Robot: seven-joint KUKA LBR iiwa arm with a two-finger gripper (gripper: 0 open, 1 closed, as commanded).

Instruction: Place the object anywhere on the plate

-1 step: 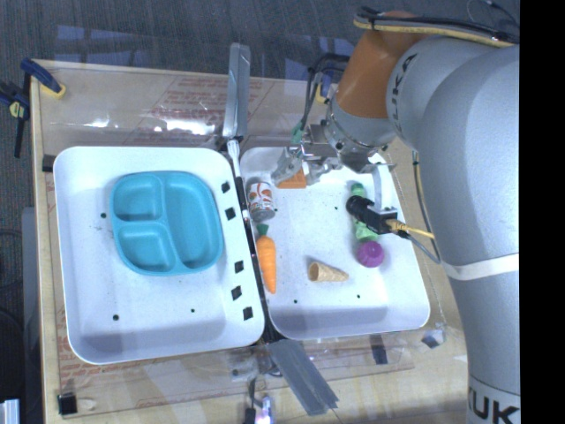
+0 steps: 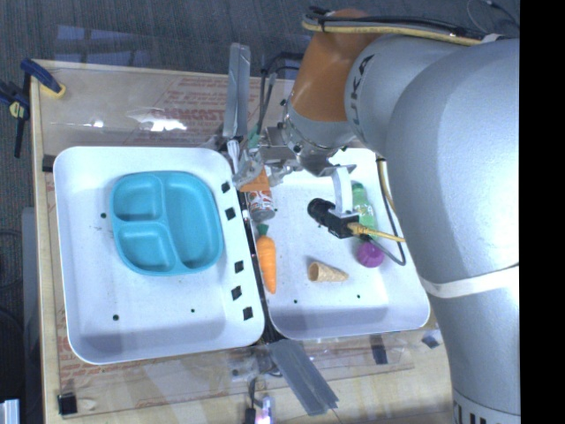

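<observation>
The gripper (image 2: 257, 173) hangs low at the right bin's (image 2: 380, 312) left wall, though I cannot tell how it is set. Just below it lies a carrot (image 2: 267, 262); an ice-cream cone (image 2: 327, 272), purple ball (image 2: 371, 254) and green bottle (image 2: 361, 203) sit to its right. Off to its left, the blue divided plate (image 2: 168, 221) rests in the left bin (image 2: 79, 272).

We see the grey arm (image 2: 450, 148) coming in from the right side of the desk and bending down toward the far edge. Its orange band (image 2: 322, 78) sits above the wrist. The gripper (image 2: 256, 170) hangs low near the middle of the desk's far part.
</observation>
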